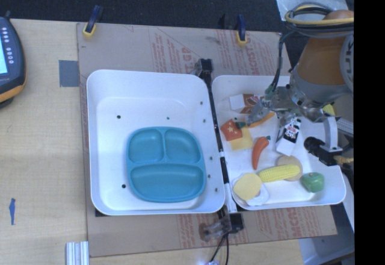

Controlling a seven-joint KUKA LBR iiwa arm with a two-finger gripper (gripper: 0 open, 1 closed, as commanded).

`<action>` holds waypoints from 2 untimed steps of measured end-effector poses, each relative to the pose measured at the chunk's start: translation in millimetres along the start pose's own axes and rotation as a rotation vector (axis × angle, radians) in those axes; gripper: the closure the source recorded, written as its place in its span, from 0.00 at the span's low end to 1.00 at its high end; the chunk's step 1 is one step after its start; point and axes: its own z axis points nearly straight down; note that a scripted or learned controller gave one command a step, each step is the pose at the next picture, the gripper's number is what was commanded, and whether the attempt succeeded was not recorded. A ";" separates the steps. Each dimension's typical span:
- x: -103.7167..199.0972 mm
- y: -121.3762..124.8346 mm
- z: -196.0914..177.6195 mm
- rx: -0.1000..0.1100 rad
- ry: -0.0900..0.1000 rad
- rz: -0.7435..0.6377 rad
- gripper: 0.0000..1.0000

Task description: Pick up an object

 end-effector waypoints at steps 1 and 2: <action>-39.2 58.2 72.0 -0.007 -0.004 0.004 0.00; -3.3 -14.6 81.0 -0.009 -0.001 0.008 0.00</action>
